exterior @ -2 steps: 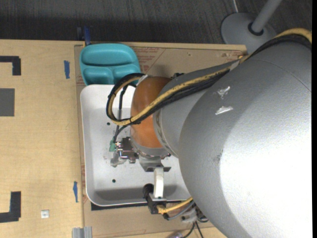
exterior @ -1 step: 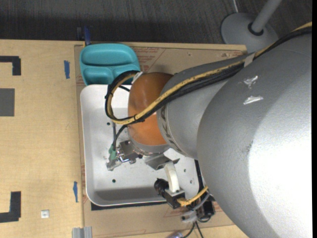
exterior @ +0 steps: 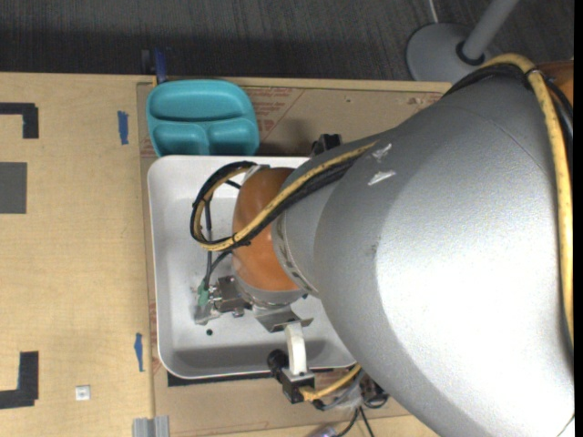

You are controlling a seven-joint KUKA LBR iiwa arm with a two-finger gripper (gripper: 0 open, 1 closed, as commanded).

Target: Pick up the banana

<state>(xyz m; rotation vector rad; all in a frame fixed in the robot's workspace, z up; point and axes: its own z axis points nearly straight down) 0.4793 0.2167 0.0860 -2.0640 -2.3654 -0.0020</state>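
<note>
Because the arm (exterior: 437,244) reaches far over the bench (exterior: 73,244) and covers much of the white bin (exterior: 168,244), the camera view gives little to judge the grasp by. The orange band (exterior: 260,235) sits above the bin's middle, and below it the gripper (exterior: 211,300) hangs low over the bin floor, near the left wall. Whether it is open or closed cannot be told from this angle, nor whether anything is in it. Where the banana lies cannot be told either; in my judgement it is most likely under the wrist or elsewhere beneath the arm's bulk. The main risk, then, is a blind miss: the gripper could close on air, or clip only one end of the curved fruit so that it slips out on the lift. So low, it could also press into the bin floor or nudge the left wall and shift the bin. The black and yellow cable (exterior: 205,217) loops loosely beside the band and might snag. A teal tray (exterior: 202,116) rests just beyond the bin's far rim, apart from the work.
</note>
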